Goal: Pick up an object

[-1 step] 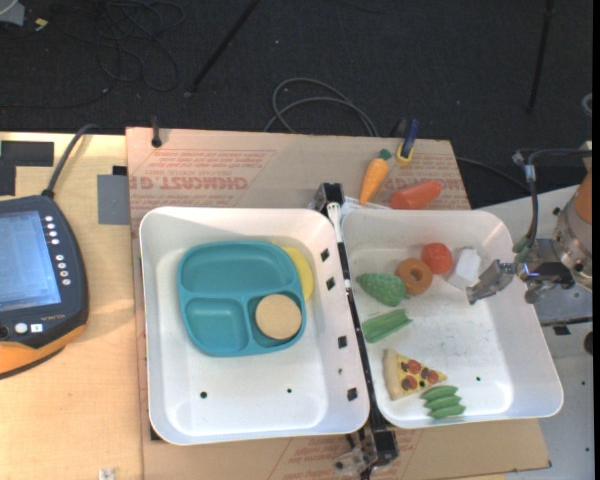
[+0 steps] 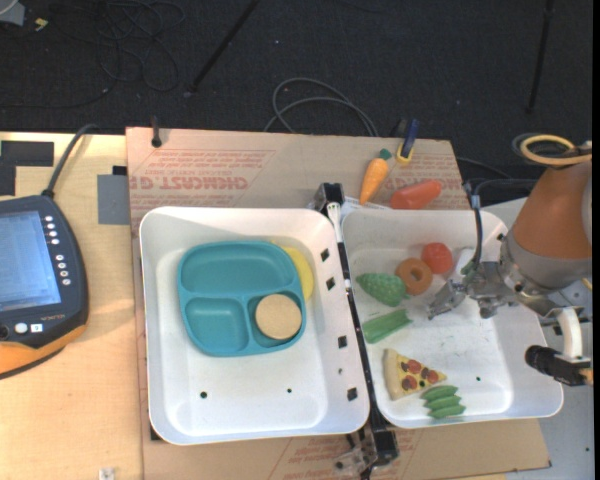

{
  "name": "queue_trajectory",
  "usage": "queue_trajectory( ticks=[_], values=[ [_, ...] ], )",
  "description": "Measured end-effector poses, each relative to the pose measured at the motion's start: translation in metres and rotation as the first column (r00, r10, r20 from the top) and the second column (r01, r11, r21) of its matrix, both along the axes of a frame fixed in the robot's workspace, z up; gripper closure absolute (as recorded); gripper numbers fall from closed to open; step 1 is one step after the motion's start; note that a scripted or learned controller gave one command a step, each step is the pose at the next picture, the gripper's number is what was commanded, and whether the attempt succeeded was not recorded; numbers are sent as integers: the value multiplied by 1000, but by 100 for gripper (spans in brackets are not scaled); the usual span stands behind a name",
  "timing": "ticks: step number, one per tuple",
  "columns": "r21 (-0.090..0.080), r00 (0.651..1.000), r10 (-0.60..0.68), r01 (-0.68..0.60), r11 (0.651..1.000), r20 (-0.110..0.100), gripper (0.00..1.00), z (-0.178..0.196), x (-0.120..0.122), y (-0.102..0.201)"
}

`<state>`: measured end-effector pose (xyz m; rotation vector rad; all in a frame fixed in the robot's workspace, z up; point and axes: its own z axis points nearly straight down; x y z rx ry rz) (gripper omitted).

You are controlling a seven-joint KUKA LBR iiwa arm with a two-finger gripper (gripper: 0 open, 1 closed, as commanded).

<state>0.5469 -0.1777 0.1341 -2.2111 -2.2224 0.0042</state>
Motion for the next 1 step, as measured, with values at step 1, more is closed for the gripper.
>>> queue_trajectory(
  ticks=[1],
  values=[
    [-2, 1000, 2, -2, 1000, 4, 0, -48, 14, 98]
  ],
)
